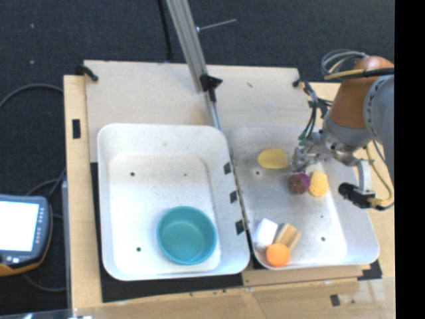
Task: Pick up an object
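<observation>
In the right bin (345, 244) lie a flat yellow disc (272, 158), a dark purple ball (299, 183), a yellow bumpy piece (319, 184), a white block (265, 231), a tan block (287, 234) and an orange ball (278, 254). My gripper (303, 159) reaches in from the right and hangs low just above the purple ball, right of the yellow disc. Nothing shows between its fingers.
The left bin (123, 151) holds a teal bowl (186, 234). A metal pole (192, 45) slants down to the gap between the bins. A screen device (20, 231) sits off the bench at the left. Cables run by the arm's wrist.
</observation>
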Controlling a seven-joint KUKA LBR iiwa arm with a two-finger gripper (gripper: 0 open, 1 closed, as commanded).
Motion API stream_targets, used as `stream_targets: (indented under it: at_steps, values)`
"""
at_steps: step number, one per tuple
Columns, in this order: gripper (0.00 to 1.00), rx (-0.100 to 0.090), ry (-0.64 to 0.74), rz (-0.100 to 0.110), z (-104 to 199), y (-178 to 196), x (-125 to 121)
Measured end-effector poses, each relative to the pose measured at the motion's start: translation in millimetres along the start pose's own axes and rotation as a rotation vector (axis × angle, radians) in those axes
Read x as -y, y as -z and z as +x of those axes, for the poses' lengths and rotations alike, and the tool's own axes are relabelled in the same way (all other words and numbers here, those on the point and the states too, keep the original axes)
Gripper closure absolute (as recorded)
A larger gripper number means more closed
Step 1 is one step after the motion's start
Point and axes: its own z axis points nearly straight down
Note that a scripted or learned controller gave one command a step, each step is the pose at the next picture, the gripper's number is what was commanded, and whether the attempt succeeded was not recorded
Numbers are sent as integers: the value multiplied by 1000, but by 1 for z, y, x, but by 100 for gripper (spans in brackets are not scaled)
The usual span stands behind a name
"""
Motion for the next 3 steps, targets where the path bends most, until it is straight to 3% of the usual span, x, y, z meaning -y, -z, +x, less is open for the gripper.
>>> stream_targets:
  at_steps: [1,3]
  values:
    - [100,-1,0,-4,-1,65,-2]
    - [100,-1,2,-4,-1,158,-15]
